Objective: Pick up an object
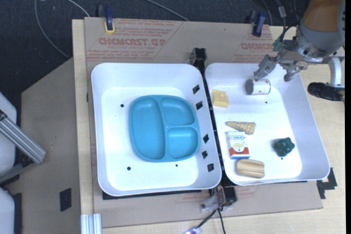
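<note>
At the bottom of the frame you see the front rims of two shallow white plastic bins set side by side on a cardboard-covered bench. The left bin (pixel 107 118) holds a light blue plastic plate with three compartments (pixel 163 127), lying flat near its middle.

The right bin (pixel 312 134) holds the loose objects. Nearest the lower edge lies a tan bread-roll-shaped toy (pixel 250 168). Just above it, touching or nearly so, is a small red and white carton (pixel 238 145), and above that a beige cone-shaped piece (pixel 241 127). Right of these, well apart, sits a small dark green lump (pixel 283 146). Higher, near the bin's left wall, lies a pale yellow wedge like cheese (pixel 220 98).

Toward the upper right, the grey two-finger gripper (pixel 281 68) hangs over the bin's upper part, reaching in from the right. Its fingers are spread apart with nothing between them. The left fingertip (pixel 263 69) looks to be just above a small white and grey cylinder lying on its side (pixel 258 86), close to it or touching; you cannot tell which.

By this picture the pick is not yet done: every object lies in the bin. The cylinder looks the likeliest target, and closing on it and lifting remain.
</note>
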Controlling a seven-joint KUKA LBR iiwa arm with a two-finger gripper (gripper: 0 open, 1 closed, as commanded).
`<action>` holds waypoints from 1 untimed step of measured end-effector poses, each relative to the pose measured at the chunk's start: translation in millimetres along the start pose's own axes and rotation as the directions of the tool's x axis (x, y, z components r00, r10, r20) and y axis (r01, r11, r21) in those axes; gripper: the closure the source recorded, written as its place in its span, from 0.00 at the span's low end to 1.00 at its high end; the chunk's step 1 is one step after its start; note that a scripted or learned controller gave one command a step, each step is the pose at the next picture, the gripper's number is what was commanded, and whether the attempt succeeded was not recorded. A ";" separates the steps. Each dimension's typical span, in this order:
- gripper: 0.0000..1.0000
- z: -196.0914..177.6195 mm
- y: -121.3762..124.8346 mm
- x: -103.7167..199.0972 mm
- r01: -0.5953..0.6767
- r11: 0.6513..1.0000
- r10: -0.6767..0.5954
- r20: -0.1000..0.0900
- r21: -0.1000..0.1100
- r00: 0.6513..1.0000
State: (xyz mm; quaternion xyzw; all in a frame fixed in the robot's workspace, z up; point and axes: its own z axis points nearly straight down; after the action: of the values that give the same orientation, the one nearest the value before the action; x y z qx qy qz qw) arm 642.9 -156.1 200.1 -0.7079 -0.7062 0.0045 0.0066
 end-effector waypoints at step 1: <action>0.00 -9.9 2.5 0.6 0.003 1.000 -0.003 0.002 -0.015 1.000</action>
State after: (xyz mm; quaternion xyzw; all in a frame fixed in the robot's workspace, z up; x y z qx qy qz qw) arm 645.5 -155.6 209.9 -0.7070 -0.7072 0.0001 0.0005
